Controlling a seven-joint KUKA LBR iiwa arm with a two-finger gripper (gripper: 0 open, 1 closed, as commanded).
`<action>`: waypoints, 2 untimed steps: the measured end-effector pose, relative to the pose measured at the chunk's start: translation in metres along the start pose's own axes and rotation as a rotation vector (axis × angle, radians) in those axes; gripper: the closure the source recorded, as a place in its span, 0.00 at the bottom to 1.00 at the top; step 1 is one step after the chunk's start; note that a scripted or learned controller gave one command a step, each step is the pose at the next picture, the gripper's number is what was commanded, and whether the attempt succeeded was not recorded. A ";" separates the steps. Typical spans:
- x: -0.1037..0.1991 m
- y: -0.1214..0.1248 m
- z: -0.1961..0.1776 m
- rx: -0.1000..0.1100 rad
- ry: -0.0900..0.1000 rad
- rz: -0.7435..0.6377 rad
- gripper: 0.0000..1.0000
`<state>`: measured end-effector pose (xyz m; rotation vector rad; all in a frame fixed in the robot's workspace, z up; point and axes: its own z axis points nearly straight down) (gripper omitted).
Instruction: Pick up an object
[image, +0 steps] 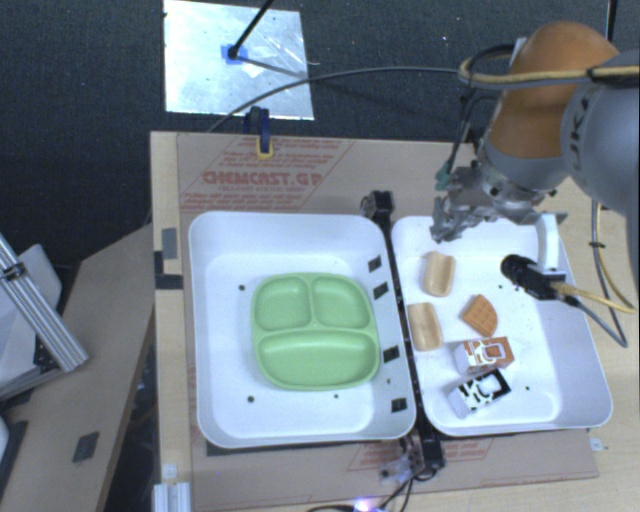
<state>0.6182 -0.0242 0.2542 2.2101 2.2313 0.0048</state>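
While the desk (120, 330) is carrying two shallow white bins side by side, the left bin (215, 300) is holding a green divided plate (315, 330) lying flat near its middle. The grey arm (590, 120), with its orange band (545, 85), is reaching in from the right and hanging over the far edge of the right bin (580, 380). Its claw (452, 228) is pointing down above that bin's far left corner, just beyond the nearest object; whether its fingers are spread or closed I cannot tell, and nothing is showing between them.

Five small objects are lying in the right bin. Two tan bread-like pieces are sitting close to the left wall, one (438, 273) nearer the claw and one (425, 325) below it. An orange waffle-like piece (480, 315) is resting just to their right. Nearer the front, a small orange and white box (485, 353) is touching a black and white box (478, 392).
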 end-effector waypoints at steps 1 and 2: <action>0.049 0.006 0.014 0.002 -0.001 0.001 1.00; 0.096 0.029 0.012 -0.001 0.001 0.000 1.00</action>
